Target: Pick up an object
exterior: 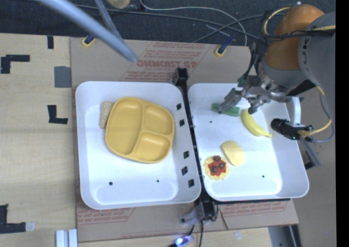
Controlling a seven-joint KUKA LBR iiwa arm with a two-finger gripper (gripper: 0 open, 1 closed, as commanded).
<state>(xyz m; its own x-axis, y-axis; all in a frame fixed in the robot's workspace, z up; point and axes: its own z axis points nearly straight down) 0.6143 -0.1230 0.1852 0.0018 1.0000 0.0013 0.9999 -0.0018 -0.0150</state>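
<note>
A flattened cardboard sheet (163, 58) lay under two white bins (90, 148) on the bench, black cables (180, 14) trailed behind it, and black tape marks (54, 114) dotted the wood.

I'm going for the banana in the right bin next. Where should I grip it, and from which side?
Grip the banana across its thick middle, coming straight down from above. It lies flat on the right bin floor, running diagonally, so set the tool crosswise to that line. The sides look free, though the green piece sits close to its upper end, so stay toward the middle.
</note>
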